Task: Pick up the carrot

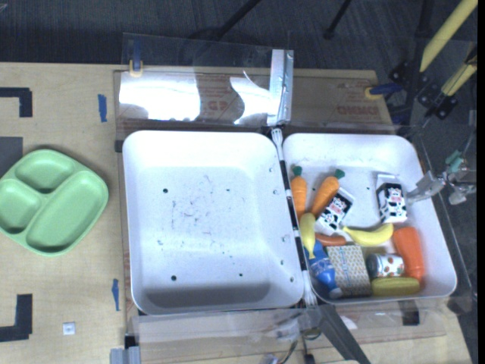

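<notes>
- Carrot (325, 193) lies in the right bin (435, 203), near its left wall, long axis tilted, green top up-right; a second orange piece (299, 192) sits beside it.
- Gripper (433, 186) seems to hover well right of it, at the bin's far edge; whether it is released or clenched, I cannot tell.

Left bin (204, 218) lies wide open, bare floor all across. Right bin (356, 152) is crowded toward its near end: two carrots (312, 192) against the dividing wall, milk cartons (392, 201), banana (369, 235) and cans packed tight below them. Open floor remains along its far edge.
</notes>
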Robot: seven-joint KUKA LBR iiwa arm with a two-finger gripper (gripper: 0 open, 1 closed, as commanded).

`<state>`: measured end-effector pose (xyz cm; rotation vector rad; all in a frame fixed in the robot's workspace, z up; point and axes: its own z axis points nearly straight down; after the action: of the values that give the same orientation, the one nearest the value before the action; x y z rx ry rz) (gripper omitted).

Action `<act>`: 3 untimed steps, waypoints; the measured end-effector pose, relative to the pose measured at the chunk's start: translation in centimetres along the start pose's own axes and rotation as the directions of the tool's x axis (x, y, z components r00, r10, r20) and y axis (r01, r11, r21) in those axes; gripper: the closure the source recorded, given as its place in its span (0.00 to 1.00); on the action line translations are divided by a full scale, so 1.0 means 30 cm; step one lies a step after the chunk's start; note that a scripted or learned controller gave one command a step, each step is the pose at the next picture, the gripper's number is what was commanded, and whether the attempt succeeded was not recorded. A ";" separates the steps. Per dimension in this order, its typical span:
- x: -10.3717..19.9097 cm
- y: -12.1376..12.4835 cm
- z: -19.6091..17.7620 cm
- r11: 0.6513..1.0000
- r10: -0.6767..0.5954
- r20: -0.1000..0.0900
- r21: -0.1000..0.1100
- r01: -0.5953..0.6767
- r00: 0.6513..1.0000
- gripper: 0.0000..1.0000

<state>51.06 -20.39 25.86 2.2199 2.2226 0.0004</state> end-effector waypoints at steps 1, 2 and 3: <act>0.122 -0.104 0.375 0.999 -0.038 -0.001 0.000 0.038 0.999 0.00; 0.140 -0.102 0.220 0.992 -0.124 0.001 -0.002 0.124 0.992 0.00; 0.177 0.051 0.310 0.996 -0.093 0.001 -0.001 0.093 0.996 0.00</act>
<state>52.58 -15.09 16.56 2.1130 2.3226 0.0013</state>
